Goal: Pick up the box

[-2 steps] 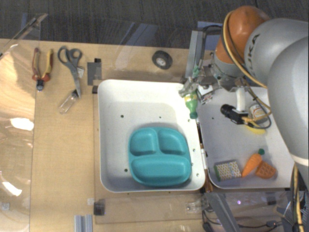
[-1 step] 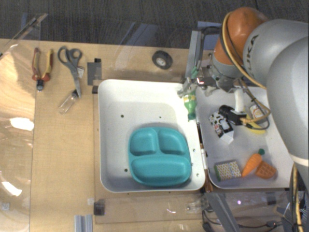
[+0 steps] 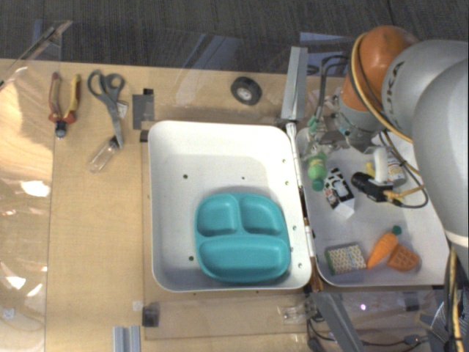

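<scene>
— What's the bench like from where you stand?

— Pale wood, with a clear sheet over the left part catching glare. Two white bins sit side by side. The left bin (image 3: 170,196) holds a teal divided plate (image 3: 242,237). Behind it on the wood lie scissors (image 3: 110,97), red-handled pliers (image 3: 62,103) and a roll of black tape (image 3: 246,90). Beyond the bench, dark carpet.

— And the box?

— In the right bin (image 3: 429,218), near its middle: a small white box with black markings (image 3: 338,190), tilted. A toy carrot (image 3: 383,246), a waffle-like piece (image 3: 404,258) and a speckled sponge (image 3: 346,257) lie nearer the front edge, and a green ball (image 3: 316,169) sits by the left wall.

— Where's the arm?

— The arm (image 3: 410,79) is over the back of the right bin. The gripper (image 3: 322,134) sits near the back left corner, above the green ball and apart from the box. Whether the jaws are released or clenched, I cannot tell.
</scene>
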Motion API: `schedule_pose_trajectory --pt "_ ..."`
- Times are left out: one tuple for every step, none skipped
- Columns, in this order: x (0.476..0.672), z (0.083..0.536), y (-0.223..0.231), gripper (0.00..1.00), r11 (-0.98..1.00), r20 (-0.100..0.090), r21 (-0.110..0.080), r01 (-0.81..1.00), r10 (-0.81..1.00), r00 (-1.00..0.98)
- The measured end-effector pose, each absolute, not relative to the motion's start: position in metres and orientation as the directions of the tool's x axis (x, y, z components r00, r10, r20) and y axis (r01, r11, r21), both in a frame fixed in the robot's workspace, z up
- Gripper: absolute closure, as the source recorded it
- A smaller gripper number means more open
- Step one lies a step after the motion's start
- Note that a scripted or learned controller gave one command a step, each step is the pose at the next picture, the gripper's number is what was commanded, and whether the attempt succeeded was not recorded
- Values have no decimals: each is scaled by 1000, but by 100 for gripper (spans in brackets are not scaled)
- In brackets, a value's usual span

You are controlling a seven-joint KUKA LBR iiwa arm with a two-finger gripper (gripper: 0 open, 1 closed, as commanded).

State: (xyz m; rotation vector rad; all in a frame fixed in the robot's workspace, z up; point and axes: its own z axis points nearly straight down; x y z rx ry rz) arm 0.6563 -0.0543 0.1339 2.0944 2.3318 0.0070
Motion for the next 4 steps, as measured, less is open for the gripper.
schedule_pose_trajectory --pt "561 238 -147 100 288 -5 8 958 958 -288" --pt "567 185 -60 100 181 0 4 983 983 -181" --pt "567 185 -60 0 180 -1 5 984 984 -180" --pt "535 150 -94 0 164 -1 4 987 987 -164"
